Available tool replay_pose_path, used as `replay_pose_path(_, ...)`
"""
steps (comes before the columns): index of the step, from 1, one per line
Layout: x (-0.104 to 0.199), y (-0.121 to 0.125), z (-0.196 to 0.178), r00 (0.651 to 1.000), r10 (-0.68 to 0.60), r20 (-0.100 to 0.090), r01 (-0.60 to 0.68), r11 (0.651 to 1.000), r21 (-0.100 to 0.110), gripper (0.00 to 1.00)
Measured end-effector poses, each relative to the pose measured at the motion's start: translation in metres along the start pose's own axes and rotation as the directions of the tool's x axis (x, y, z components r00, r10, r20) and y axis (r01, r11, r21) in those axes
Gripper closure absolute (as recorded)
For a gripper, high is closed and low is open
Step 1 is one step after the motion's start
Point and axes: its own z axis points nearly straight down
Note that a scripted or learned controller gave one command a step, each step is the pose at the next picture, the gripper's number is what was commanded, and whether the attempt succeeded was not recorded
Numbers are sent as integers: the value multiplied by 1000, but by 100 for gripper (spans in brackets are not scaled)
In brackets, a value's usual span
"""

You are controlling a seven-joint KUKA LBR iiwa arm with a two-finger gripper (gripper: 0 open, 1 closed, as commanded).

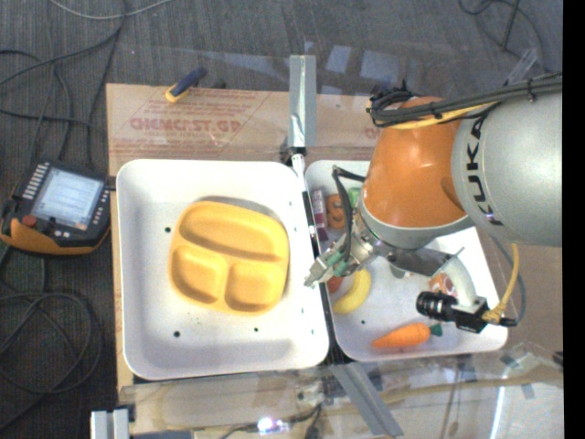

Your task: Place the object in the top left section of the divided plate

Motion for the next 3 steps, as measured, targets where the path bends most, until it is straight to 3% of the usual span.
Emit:
replay_pose_path(1, 0, 0, 0, 1000, -1, 0, 1, 1000, 0, 0)
replay_pose_path(2, 1, 1, -8, 1000, -3, -3, 3, 1000, 1, 100)
replay_pose_path(3, 64, 39, 32, 990, -138, -1, 138, 990, 1, 100)
